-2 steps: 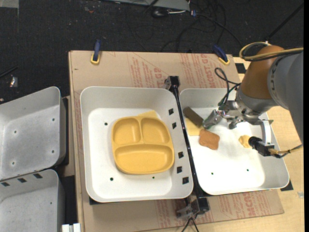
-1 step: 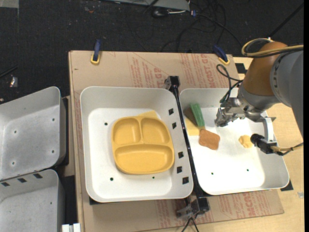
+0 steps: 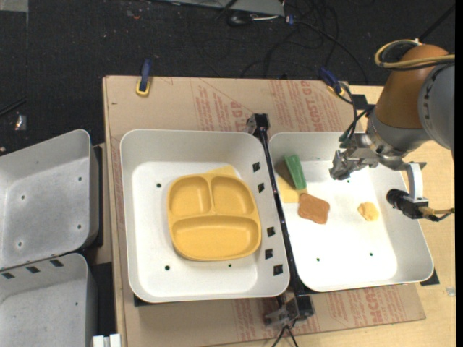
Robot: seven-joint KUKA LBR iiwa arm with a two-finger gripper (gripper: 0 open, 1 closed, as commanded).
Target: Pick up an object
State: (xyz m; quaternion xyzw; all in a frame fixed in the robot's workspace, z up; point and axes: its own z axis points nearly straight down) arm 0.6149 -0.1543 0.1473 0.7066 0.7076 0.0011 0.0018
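The right bin [image 3: 362, 262] holds a green stick-shaped piece [image 3: 295, 170] lying on a pale yellow slab [image 3: 287, 192], a brown flat piece [image 3: 314, 209] just below them, and a small yellow lump [image 3: 368, 210] further right. My gripper [image 3: 341, 169] hangs over the upper middle of this bin, to the right of the green piece and above the brown one. Nothing shows between its fingers. The orange band of the arm [image 3: 401, 96] rises behind it.
In the left bin [image 3: 145, 266] sits a yellow divided tray [image 3: 214, 217]. A black divider strip [image 3: 273, 201] runs between the bins. Blue clamps [image 3: 144, 76] hold the cardboard base. Grey panels [image 3: 43, 186] lie at far left.
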